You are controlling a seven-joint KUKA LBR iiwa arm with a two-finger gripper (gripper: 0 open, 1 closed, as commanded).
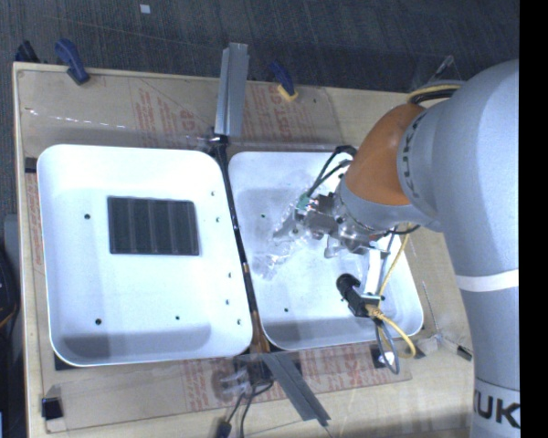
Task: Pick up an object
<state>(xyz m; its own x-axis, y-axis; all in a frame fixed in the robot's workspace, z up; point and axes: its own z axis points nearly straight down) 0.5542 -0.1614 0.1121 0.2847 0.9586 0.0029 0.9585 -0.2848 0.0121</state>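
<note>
Reaching down into the right bin (288,342), the arm (393,167) sets its tip (303,215) just up-right of the clear object (279,237), seemingly lined up to grasp it, though whether its grip is open or closed I cannot tell.

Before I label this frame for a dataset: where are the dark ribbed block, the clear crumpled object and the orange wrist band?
dark ribbed block (153,225): camera view, its centre.
clear crumpled object (276,245): camera view, its middle.
orange wrist band (384,164): camera view, its upper curve.
</note>
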